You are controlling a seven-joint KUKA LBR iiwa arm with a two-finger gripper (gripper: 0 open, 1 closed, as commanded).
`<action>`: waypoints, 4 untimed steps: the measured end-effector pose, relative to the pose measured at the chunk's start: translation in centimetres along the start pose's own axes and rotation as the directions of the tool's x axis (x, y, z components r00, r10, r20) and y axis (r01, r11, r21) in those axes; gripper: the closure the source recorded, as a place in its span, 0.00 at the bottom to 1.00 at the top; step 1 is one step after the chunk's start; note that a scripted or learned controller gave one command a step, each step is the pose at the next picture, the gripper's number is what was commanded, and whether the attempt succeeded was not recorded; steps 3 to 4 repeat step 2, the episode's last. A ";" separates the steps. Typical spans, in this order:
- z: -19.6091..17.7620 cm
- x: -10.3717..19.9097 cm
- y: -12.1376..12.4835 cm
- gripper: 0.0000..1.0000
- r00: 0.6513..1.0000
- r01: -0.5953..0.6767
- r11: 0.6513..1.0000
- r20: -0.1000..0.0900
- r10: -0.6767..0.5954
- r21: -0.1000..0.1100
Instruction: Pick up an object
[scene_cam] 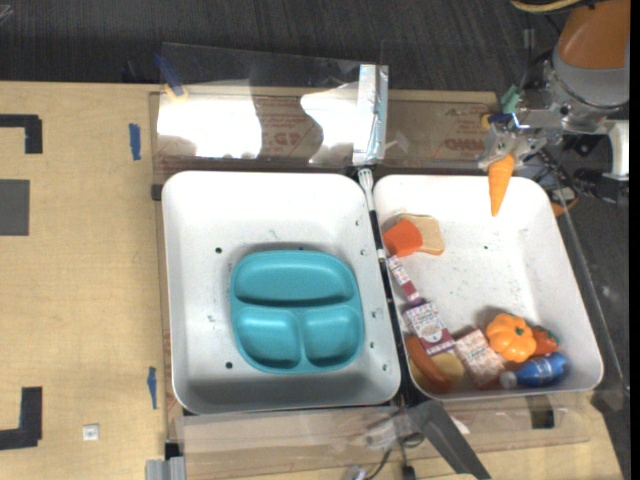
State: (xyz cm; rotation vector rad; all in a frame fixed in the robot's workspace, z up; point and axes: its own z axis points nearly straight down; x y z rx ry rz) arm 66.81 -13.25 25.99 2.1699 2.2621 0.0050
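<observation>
An orange toy carrot hangs point down over the far right corner of the right bin. Its thick top sits between the fingers of my gripper, which is shut on it at the view's upper right. The carrot is lifted above the bin floor. Lower in that bin lie an orange pumpkin, a blue object, a red-and-white packet, a tan wrapped pack and an orange piece beside a slice of toast.
The left bin holds a teal divided tray. A clear plastic sheet stands behind the bins. Cables and the arm's orange band crowd the upper right corner. Wooden bench lies to the left.
</observation>
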 end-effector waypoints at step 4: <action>5.7 6.2 -7.7 1.00 0.979 0.203 0.979 -0.006 -0.203 0.011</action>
